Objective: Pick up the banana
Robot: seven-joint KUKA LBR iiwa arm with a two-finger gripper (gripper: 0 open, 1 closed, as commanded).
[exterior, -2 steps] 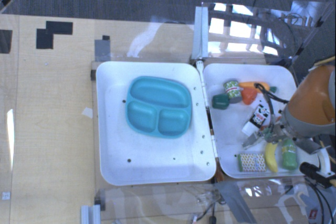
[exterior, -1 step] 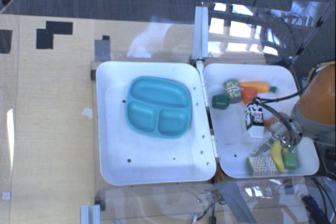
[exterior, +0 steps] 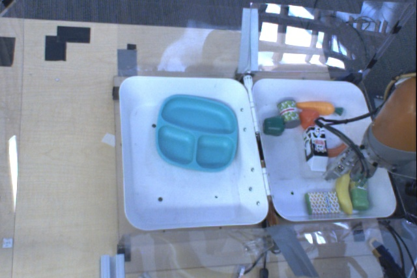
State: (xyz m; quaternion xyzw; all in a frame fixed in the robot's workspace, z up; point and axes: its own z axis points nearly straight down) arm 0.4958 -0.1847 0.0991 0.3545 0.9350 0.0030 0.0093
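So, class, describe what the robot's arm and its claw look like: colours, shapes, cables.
The arm is a rounded grey body with a broad orange band above the wrist. A thin black cable runs out from it over the right bin. The claw is a small piece of silvery metal and dark parts; finer detail is too blurred to tell.

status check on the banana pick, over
Tool low in the right bin, right above the banana. Banana lying flat near the bin's front edge, not gripped. Patterned block and green block crowd both sides.
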